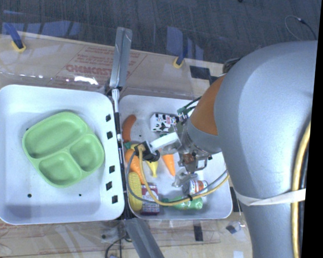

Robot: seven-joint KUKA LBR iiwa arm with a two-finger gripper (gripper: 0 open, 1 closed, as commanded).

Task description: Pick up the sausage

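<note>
Looking down on a pale bench covered with printed brown cardboard [88, 64], taped at the far corners in blue and yellow, with dark grey carpet [160, 8] beyond. Two shallow white plastic bins side by side: left bin [6, 197] bearing a light-green three-compartment plate [63, 147], right bin [222, 205] crowded with toy food. Small reddish-brown sausage [129, 127] lying against the right bin's left wall, near the far end, apart from the gripper. Nearby: an orange carrot [170, 164], a yellow corn cob [135, 191], a black-and-white cow-patterned carton [165, 122], a small can with a red label [197, 186]. Grey arm with orange band [207, 110] reaching in from the right, two-finger gripper [184, 175] low over the bin's middle, beside carrot and can. Cannot tell how far open; nothing seen held.
</note>
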